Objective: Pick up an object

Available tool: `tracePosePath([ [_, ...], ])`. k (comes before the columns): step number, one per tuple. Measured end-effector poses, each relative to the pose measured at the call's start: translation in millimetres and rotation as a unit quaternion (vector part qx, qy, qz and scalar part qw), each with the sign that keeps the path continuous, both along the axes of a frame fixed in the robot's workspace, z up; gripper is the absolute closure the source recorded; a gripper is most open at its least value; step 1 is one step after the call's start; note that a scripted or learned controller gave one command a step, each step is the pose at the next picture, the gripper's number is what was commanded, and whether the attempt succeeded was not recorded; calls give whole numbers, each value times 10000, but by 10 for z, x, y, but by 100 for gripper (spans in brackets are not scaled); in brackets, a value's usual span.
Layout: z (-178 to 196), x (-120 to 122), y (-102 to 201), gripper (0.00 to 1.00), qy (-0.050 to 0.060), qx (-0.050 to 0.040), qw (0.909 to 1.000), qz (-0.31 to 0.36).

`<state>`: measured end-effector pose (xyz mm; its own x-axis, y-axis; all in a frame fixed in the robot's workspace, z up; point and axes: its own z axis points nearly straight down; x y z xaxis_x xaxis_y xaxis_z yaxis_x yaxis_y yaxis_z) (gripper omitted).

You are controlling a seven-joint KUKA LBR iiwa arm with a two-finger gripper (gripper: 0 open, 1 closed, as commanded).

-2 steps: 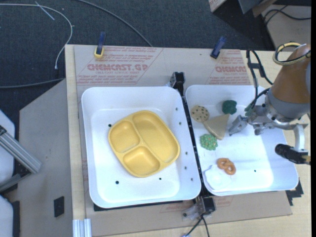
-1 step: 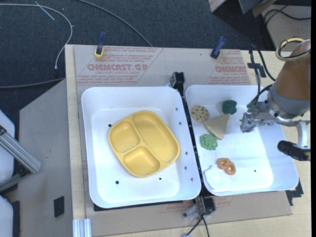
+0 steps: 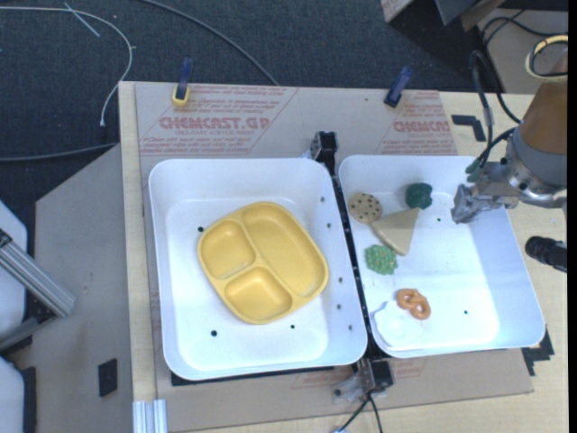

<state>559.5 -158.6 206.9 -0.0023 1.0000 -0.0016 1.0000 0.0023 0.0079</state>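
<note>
Pretzel (image 3: 414, 304) sits at 6 o'clock in right bin (image 3: 505, 332); green piece (image 3: 381, 259), cheese wedge (image 3: 398, 232), cookie (image 3: 365, 207), broccoli (image 3: 418, 195) farther up. Yellow tray (image 3: 261, 261) fills left bin (image 3: 171, 242). Gripper (image 3: 467, 203) at 3 o'clock; fingers' state: cannot tell.

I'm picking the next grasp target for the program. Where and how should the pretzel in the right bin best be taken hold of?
The pretzel lies flat on the right bin floor, apart from the other food. Probably best to come straight down from above and close across its narrower width, fingers straddling the outer loops; there is nothing upright to grip.
</note>
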Motion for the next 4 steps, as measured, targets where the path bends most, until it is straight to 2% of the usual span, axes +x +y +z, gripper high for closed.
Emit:
tracePosePath([
  [1, 648, -8, -27, 100, -7, -5, 10000, -4],
  [2, 749, 1, -24, 100, 21, 5, 10000, -4],
  [4, 732, 137, 1104, 100, 44, 23, 10000, 23],
])
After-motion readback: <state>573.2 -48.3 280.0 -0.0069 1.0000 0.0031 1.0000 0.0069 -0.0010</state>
